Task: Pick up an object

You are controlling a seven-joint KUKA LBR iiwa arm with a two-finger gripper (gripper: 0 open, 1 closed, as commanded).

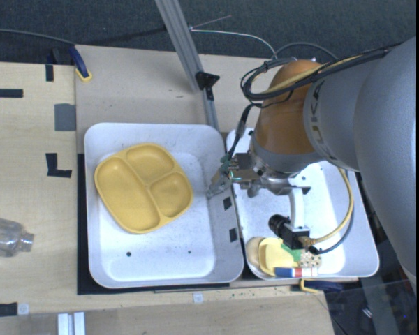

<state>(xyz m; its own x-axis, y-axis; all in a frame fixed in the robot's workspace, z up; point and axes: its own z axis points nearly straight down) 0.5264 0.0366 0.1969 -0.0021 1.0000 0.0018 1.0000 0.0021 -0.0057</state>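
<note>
On wooden bench (28,187): two white bins (153,271), clear bottle (7,237) left.

Left bin (98,187): yellow divided plate (143,185) fills far-left corner; near edge strip free. Arm (293,128) blocks right bin (356,250).

Yellow divided plate (144,187) in the left bin (105,142), just left of the gripper (220,185) above the bins' shared edge.

Bulky grey arm (366,96) with an orange band (283,110), looped with black and yellow cables (346,208).
</note>
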